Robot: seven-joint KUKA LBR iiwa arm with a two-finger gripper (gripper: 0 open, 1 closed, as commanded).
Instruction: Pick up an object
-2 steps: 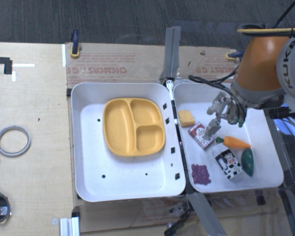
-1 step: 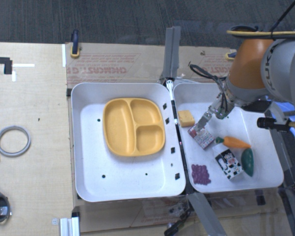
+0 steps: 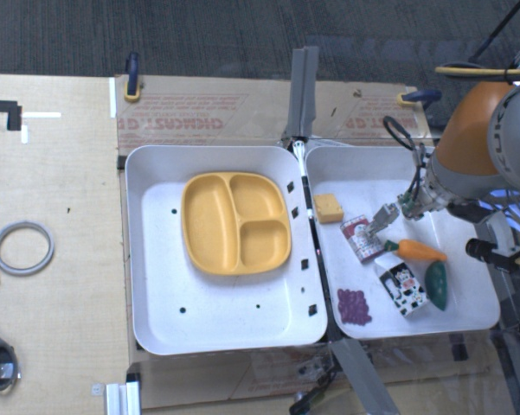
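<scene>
Arm: extended from the right, angled down-left over the right bin [image 3: 467, 318].
Gripper [image 3: 382, 221]: poised above the patterned card [image 3: 360, 238]; grip state cannot be told.
Carrot [image 3: 421, 251]: just right of the card.

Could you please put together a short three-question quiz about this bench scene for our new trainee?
1. True or false: the yellow divided plate lies in the left bin.
2. Which item in the right bin lies nearest the divider between the bins?
A. the purple grape bunch
B. the yellow sponge block
C. the dark green vegetable
3. Fill in: the pincer hovers just above the small red-and-white ____, next to the orange carrot.

Key
1. True.
2. B, the yellow sponge block.
3. Card; whether the pincer touches it cannot be told.
</scene>
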